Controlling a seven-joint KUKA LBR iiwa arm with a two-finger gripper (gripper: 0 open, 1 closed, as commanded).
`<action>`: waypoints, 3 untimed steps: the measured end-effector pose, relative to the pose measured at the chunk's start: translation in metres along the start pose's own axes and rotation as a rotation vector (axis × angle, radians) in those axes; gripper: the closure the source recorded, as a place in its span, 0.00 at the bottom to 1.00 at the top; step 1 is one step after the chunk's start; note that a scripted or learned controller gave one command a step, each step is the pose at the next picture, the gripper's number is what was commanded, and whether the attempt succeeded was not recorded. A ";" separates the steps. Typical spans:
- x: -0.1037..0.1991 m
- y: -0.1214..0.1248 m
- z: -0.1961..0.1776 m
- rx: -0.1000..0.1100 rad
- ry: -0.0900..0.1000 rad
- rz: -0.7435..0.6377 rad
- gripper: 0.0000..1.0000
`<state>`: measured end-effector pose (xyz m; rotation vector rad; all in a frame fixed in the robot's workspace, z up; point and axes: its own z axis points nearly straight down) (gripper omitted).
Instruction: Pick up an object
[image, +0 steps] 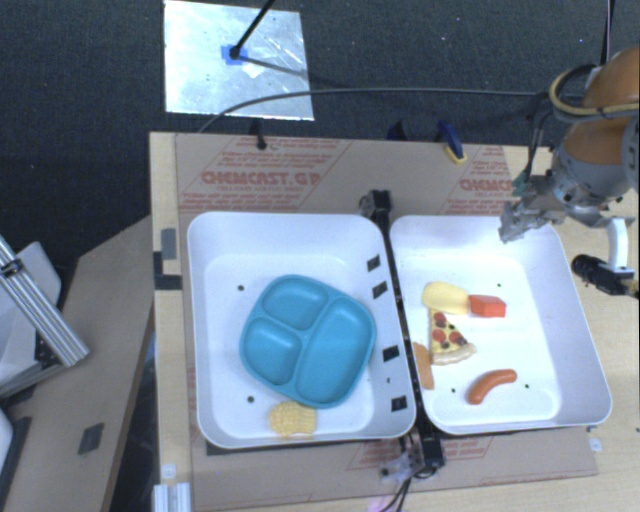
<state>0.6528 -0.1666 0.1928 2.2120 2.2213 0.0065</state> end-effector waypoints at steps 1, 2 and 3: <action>0.000 0.002 -0.055 0.000 0.000 -0.001 1.00; 0.046 -0.027 -0.058 0.007 0.003 -0.004 1.00; 0.096 -0.047 -0.043 0.009 0.004 -0.005 1.00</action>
